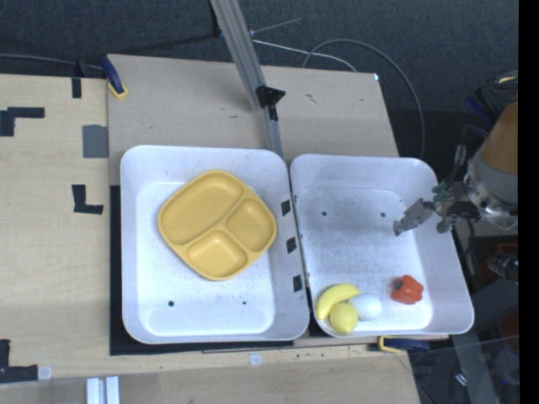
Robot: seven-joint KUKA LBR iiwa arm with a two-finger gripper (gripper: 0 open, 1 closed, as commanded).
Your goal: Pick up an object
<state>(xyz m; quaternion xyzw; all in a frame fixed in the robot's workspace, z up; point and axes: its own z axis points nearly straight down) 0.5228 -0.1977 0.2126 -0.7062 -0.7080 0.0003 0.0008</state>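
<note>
Red pepper (407,289) in right bin (354,179)

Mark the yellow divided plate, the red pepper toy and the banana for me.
yellow divided plate (217,224): camera view, left bin, on the ridge where its compartments meet.
red pepper toy (408,289): camera view, right bin, middle of its red body.
banana (334,296): camera view, right bin's near corner, on its curved back.
</note>
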